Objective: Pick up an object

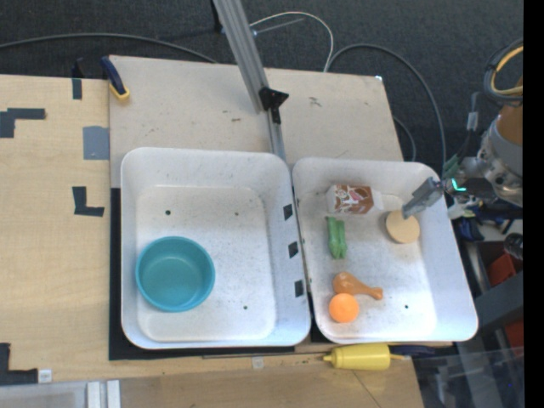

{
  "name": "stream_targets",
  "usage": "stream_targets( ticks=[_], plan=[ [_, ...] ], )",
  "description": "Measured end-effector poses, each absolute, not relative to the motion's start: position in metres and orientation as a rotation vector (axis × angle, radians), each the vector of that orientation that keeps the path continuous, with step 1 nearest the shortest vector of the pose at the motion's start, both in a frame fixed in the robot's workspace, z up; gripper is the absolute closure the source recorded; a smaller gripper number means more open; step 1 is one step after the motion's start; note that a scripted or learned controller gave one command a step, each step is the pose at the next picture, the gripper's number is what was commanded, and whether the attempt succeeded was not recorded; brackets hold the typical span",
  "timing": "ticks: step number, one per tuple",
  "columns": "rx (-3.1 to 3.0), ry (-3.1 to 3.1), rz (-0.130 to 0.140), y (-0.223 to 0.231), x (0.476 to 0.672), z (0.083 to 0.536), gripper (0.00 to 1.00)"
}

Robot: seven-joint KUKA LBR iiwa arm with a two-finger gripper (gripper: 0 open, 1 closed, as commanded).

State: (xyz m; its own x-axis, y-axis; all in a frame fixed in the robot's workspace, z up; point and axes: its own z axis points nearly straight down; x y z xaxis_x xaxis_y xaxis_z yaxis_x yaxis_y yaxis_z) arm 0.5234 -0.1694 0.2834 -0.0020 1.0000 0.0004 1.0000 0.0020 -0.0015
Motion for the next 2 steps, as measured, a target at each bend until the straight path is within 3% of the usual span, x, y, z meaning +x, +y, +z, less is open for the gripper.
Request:
stream_targets(
  ticks=[2],
  plan=[
    [-2.217,-2.219,0.007,-0.171,0.526,0.19,0.0]
  ],
)
